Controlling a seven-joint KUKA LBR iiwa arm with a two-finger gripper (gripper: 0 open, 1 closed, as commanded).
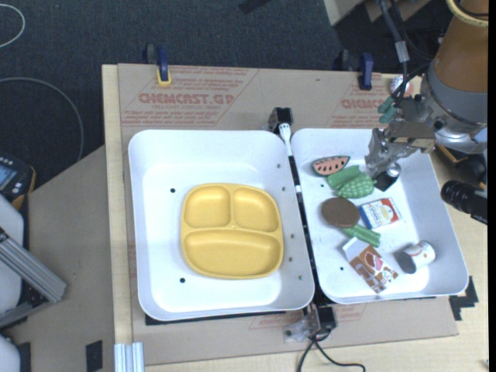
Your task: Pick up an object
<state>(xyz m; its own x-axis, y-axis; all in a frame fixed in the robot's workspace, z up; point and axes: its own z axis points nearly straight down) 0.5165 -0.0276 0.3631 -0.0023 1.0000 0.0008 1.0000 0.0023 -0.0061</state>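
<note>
Jaws: we cannot tell how they stand; the gripper (381,163) is seen from above and its own body hides the tips.
Gripper position: we see it low over the upper part of the right bin (442,208), just beside the green textured piece (350,182).
Candidate objects: near the gripper we count the watermelon slice (331,164), the green textured piece, a brown oval piece (336,211), a small blue-and-white packet (380,212), a green stick (362,235), a brown printed packet (370,264) and a small white-and-grey object (415,257).
Left bin: the left bin (147,208) carries a yellow divided plate (232,231), well apart from the arm.
Task state: we judge nothing lifted yet; every item lies on the bin floor.
Risk, crowding: the green piece touches the brown oval, so a closing grip could catch two things or push one aside.
Risk, flat items: the packets lie flat, and we expect fingers to slide off them.
</note>
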